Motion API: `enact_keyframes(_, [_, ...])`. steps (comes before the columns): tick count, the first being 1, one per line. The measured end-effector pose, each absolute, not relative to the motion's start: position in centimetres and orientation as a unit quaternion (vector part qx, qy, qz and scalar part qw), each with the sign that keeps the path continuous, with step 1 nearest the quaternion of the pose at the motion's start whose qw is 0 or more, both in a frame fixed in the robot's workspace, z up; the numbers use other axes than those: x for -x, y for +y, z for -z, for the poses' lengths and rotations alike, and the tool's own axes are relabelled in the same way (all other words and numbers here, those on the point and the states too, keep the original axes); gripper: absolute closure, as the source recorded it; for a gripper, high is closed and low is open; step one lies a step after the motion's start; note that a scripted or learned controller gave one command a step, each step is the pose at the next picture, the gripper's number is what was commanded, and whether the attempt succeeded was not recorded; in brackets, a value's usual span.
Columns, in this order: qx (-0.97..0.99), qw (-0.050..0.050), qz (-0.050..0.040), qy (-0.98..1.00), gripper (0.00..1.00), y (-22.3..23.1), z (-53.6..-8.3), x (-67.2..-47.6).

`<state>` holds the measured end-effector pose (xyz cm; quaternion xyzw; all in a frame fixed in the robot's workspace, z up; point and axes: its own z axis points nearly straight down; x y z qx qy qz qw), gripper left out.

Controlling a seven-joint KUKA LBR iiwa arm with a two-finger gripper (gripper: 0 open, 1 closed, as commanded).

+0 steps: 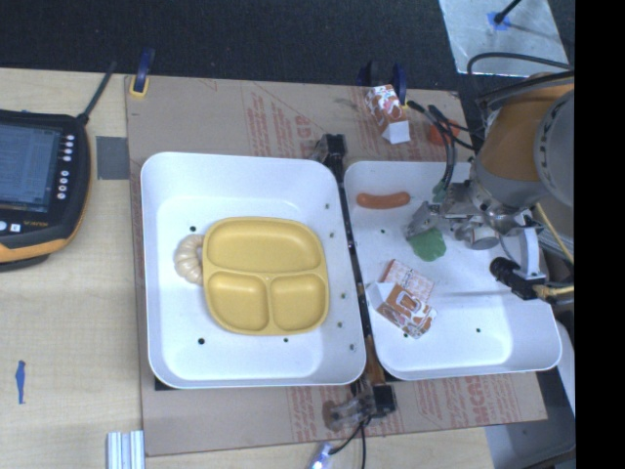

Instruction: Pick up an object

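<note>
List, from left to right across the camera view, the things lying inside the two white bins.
Beige round item → yellow divided tray → sausage → orange-and-white packet → green object, by the end effector.

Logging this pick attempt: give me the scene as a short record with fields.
left bin: holds a yellow divided plate and a pale round item against the plate's left edge
right bin: holds a sausage, a green object, a crumpled wrapper
end effector: low in the right bin, at the green object
grasp: cannot tell
outside bins: handheld screen at left, small carton behind the right bin
</note>
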<state>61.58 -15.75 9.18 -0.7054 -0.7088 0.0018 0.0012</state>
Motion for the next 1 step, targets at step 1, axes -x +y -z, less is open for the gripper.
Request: enact_keyframes(1, [0.705, 0.002, -0.0024, -0.710, 1.00, -15.82, -10.23, -61.60])
